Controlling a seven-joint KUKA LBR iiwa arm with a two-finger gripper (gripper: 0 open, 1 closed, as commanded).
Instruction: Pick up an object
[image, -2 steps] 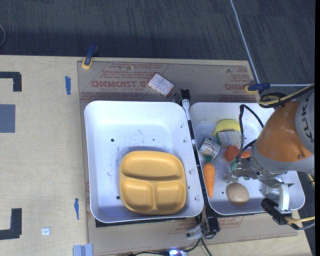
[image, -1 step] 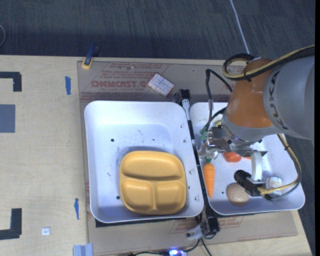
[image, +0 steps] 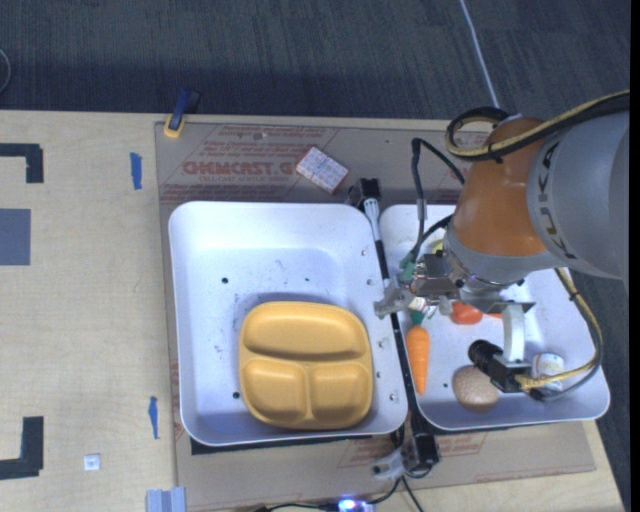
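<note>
We see an orange carrot (image: 417, 358) lying lengthwise along the left wall of the right bin (image: 590, 400), right of centre in the frame. Just above it hangs the gripper (image: 428, 290); we cannot tell its state. A tan ball (image: 476, 388) lies lower right. The left bin (image: 200, 300) holds a yellow divided tray (image: 305, 364).

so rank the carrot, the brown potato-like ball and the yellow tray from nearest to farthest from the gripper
From the gripper in the camera view:
1. Carrot, just below it in the right bin.
2. Brown potato-like ball, lower right in that bin.
3. Yellow tray, in the left bin.
</note>
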